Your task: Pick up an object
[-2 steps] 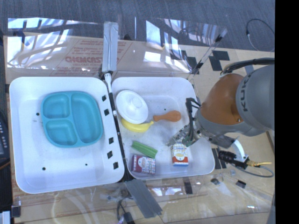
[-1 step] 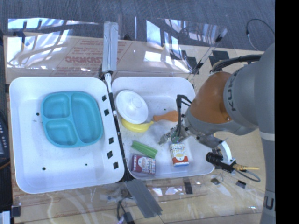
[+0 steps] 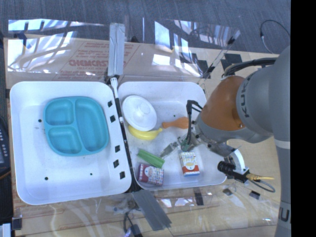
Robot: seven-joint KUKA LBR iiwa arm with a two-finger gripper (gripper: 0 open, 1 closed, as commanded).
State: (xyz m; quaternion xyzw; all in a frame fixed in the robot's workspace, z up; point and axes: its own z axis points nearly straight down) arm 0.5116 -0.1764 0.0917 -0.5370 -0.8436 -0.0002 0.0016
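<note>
From the overhead camera, the arm [image 3: 247,107] is down in the right bin [image 3: 168,90], so I'd call this the reach-and-grab step, nothing lifted yet. The tool [image 3: 183,143] sits low just above a small carton [image 3: 189,163], near the orange-handled thing [image 3: 177,124]. Can't tell whether it's apart or together, the wrist hides it.

Candidates are all in that bin: carton, white lidded bowl [image 3: 139,112] with a banana [image 3: 144,132] touching it, green stick [image 3: 150,158], and a red packet [image 3: 150,174] by the front wall. The left bin [image 3: 24,147] holds a blue divided plate [image 3: 76,125].

Next move probably needs a clean close on one item, then straight up.

Writing: "KU" on the arm, reddish print on the worktop [image 3: 94,60] cardboard, roughly "CHEMCAST". Carton label's too small.
</note>
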